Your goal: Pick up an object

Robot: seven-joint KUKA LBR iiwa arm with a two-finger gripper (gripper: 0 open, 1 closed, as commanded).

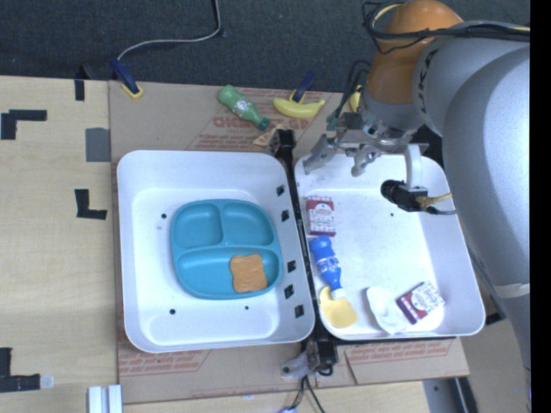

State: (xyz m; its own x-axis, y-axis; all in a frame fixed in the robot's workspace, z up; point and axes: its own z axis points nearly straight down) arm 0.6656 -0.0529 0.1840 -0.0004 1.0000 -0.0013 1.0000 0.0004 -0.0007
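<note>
Your gripper [337, 155] hangs wide over the right bin's [448, 231] far corner, holding nothing; carton [320, 215] and bottle [326, 263] lie near

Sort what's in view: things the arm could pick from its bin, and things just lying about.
Job:
claw
red carton
blue bottle
yellow piece
red packet
white cup

Lying about:
blue tray with toast
green bottle
banana
</note>
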